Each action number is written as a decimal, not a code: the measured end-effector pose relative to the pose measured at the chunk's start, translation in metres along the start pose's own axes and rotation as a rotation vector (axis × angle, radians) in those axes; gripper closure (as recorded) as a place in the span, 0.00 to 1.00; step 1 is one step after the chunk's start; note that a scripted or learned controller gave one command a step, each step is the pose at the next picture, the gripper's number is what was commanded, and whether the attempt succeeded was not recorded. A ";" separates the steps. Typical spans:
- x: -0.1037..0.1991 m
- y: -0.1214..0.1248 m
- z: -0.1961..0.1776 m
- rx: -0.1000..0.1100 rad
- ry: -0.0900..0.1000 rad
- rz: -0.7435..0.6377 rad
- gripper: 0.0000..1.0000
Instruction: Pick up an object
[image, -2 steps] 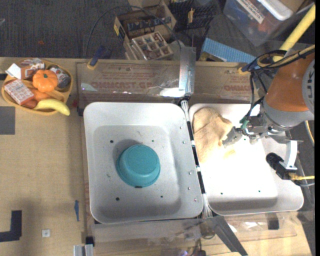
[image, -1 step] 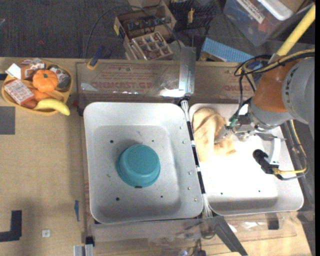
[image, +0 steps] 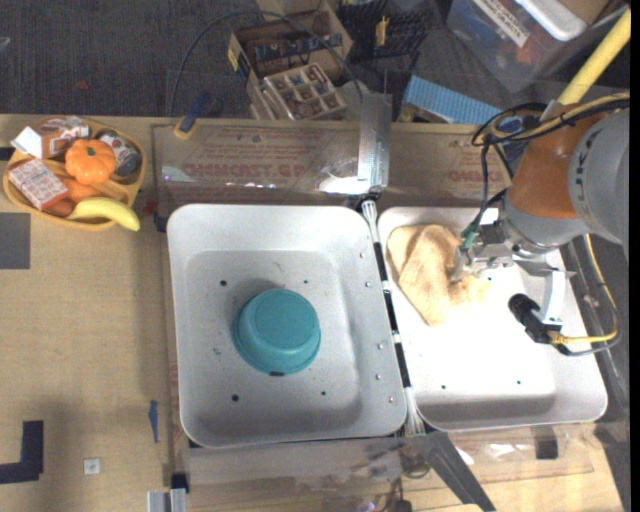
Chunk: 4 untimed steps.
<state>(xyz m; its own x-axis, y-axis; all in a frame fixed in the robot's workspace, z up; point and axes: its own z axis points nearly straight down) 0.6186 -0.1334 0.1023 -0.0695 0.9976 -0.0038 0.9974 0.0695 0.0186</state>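
Reaching pincer (image: 468, 262) over tan cloth (image: 428, 272)

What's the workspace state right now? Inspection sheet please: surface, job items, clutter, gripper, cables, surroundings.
Surface: left bin and right bin, white, side by side.
Job's things: teal bowl upside down in left bin; tan cloth crumpled in right bin.
Clutter: nothing seen in the bins.
Gripper: gripper at the cloth's right edge; hold unclear.
Cables: yellow-tipped cable along right bin.
Surroundings: basket of toy food at far left; boxes behind the bench.
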 end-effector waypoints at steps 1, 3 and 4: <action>0.000 0.000 0.000 0.000 0.000 0.000 0.00; 0.027 -0.002 -0.001 0.002 0.001 -0.080 1.00; 0.060 0.039 -0.083 0.013 0.005 -0.412 1.00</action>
